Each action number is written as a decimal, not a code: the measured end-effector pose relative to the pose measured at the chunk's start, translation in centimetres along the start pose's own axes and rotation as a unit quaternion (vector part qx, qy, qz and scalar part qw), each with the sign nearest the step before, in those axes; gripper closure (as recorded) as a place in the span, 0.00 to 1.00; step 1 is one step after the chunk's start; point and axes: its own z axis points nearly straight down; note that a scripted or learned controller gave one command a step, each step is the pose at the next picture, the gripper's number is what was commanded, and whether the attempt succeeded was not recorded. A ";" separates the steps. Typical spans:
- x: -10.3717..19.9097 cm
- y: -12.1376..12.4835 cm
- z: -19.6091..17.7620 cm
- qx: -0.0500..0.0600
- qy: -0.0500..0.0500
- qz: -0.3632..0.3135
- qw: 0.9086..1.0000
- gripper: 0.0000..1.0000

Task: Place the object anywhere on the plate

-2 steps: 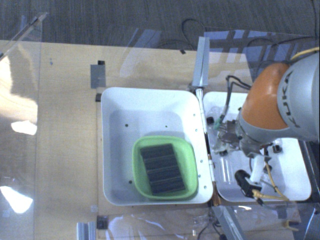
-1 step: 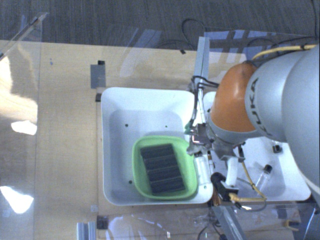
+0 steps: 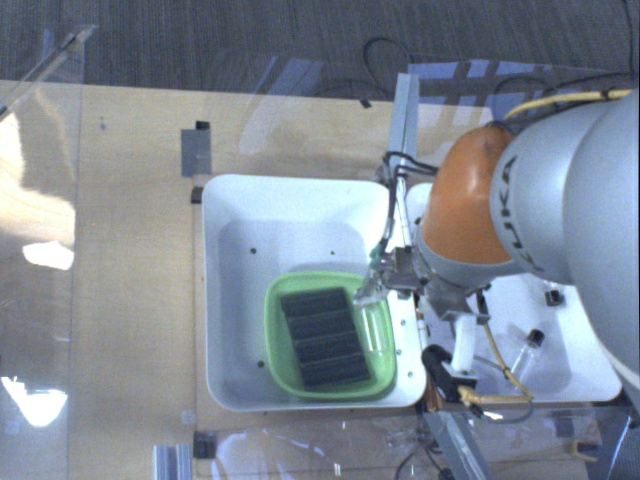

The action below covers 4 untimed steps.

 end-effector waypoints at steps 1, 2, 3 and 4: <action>-3.3 3.2 0.0 -0.001 0.000 0.011 1.000 0.00; -3.4 12.1 -6.5 -0.003 -0.001 -0.023 1.000 0.00; 4.2 17.2 -8.4 -0.002 0.000 -0.030 1.000 0.00; 9.4 17.4 -13.9 -0.004 0.000 -0.009 1.000 0.00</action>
